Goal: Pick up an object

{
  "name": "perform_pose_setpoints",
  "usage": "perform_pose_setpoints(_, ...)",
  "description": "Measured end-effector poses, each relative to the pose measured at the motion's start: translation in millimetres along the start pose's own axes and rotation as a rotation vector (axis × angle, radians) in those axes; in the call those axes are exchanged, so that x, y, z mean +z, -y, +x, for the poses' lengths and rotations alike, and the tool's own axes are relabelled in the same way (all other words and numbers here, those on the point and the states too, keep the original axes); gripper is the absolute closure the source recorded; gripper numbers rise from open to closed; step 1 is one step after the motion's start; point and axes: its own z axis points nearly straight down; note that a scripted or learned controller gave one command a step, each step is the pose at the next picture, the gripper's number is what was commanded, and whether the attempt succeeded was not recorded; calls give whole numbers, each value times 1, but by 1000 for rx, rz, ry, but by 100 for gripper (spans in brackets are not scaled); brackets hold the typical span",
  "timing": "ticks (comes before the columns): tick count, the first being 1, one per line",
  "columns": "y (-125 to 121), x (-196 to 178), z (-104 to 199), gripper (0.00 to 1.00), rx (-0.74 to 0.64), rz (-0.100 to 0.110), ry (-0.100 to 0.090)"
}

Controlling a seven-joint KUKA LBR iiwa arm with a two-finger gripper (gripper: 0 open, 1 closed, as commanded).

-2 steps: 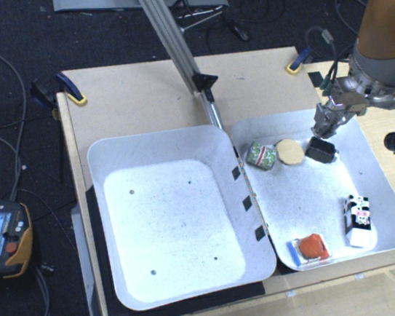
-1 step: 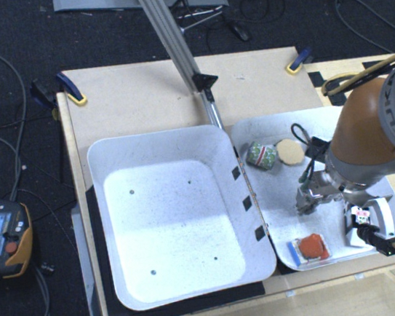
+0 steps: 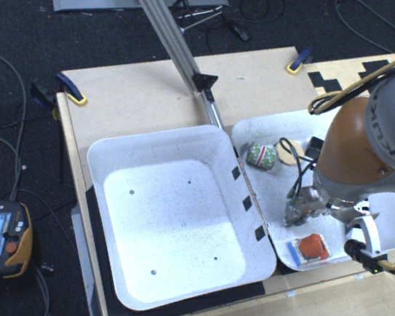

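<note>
Pincer (image 3: 299, 212) sits low in the right bin (image 3: 394, 231), a dark cluster of metal under the orange band of the arm (image 3: 361, 147); its fingers blur into wires and shadow, so whether they stand apart or together cannot be told, and nothing shows between them. The grey arm comes in from the right and covers most of the bin's right half.

Just near of the pincer, close to the bin's near rim, lies a red object (image 3: 314, 246) on what looks like a small blue-edged card; it is apart from the pincer, though near it. Farther off, toward the far left corner of the same bin, a green and white patterned object (image 3: 261, 155) rests on the floor, and just to its right a pale yellowish round thing (image 3: 289, 151) lies partly behind a black cable.

The left bin (image 3: 110, 166) adjoins the right bin along a shared edge marked by black clips. Both stand on a wooden bench (image 3: 137, 100). A slanted metal pole (image 3: 170, 32) rises from the far side. On the floor well to the left lies a handheld control pendant (image 3: 0, 238).
</note>
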Motion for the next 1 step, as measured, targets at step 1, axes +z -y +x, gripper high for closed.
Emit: perform_pose_setpoints(1,0,0,0,0,0,0,-1)
